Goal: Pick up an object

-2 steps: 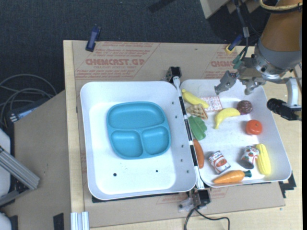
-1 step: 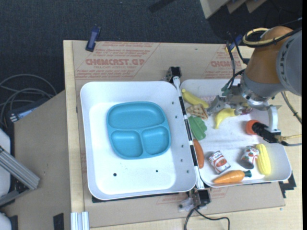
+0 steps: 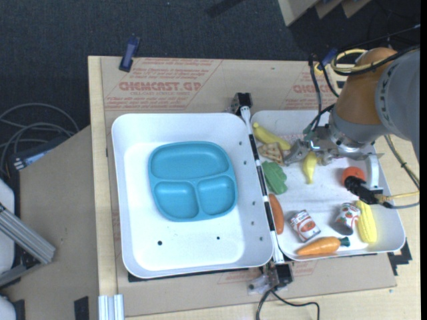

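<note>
The right bin (image 3: 393, 235) holds several toy foods. Among them are a yellow banana (image 3: 269, 136), a waffle-like piece (image 3: 272, 153), a green piece (image 3: 274, 178), an orange sausage (image 3: 277, 214), a small can (image 3: 305, 225), a carrot (image 3: 321, 247), a corn cob (image 3: 367, 223) and a red piece (image 3: 353, 175). My gripper (image 3: 311, 151) hangs low over the bin's upper middle, its fingers spread wide and open. A small yellow piece (image 3: 309, 169) lies just below and between them, not visibly clamped.
The left bin (image 3: 133, 245) holds a blue divided plate (image 3: 192, 180). The ridge between the bins (image 3: 261, 185) runs close to the green piece and the sausage. Cables (image 3: 393, 195) trail near the arm at the right bin's right side.
</note>
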You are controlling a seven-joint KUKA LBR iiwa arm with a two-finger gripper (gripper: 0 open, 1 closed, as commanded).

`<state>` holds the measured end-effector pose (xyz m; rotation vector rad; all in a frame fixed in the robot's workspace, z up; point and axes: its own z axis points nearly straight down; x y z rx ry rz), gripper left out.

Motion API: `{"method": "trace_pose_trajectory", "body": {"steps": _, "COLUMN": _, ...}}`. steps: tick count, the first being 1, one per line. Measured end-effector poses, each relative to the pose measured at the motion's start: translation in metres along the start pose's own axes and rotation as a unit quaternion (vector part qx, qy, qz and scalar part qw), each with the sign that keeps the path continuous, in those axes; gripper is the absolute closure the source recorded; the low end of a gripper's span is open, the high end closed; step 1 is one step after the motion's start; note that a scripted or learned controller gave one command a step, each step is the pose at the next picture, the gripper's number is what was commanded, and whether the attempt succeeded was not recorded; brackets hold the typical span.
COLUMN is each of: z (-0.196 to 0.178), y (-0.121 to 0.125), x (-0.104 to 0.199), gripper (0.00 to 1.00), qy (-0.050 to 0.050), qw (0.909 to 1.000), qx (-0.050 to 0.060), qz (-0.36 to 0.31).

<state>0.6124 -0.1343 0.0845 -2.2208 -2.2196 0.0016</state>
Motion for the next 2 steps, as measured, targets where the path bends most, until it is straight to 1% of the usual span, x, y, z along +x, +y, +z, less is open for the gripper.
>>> {"method": "trace_pose_trajectory", "body": {"steps": 1, "z": -0.01, "y": 0.001, "x": 0.0, "gripper": 1.0, "qy": 0.0, "qw": 1.0, "qx": -0.001, "qz": 0.0}}
{"method": "trace_pose_trajectory", "body": {"steps": 2, "z": -0.101, "y": -0.006, "x": 0.073, "gripper": 1.0, "qy": 0.0, "qw": 1.0, "qx": -0.002, "qz": -0.001}}
